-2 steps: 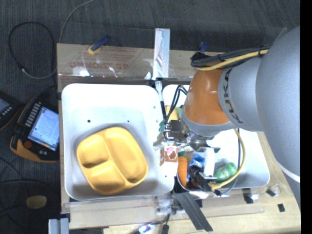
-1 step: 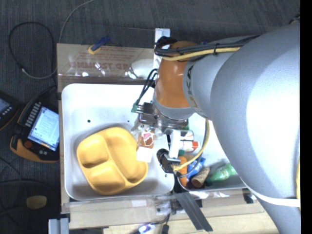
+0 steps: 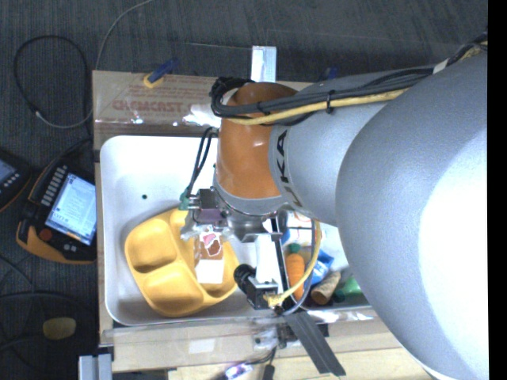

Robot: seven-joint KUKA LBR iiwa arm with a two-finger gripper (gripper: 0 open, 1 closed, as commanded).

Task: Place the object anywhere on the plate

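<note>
A yellow plate (image 3: 162,267) with divided compartments lies in the left white bin (image 3: 131,172), towards its front. My gripper (image 3: 211,240) hangs over the plate's right part, under the orange wrist band (image 3: 245,153). A small brown-and-white object (image 3: 211,246) shows right at the gripper's tip, over the plate's right compartment. A white block (image 3: 208,272) sits just below it on the plate. The arm hides whether the gripper is touching the small object.
The right bin holds an orange carrot-like piece (image 3: 295,269), a blue item (image 3: 318,271), a brown item (image 3: 322,293) and a green one (image 3: 348,288), mostly covered by the arm. A teach pendant (image 3: 63,212) lies on the floor at left.
</note>
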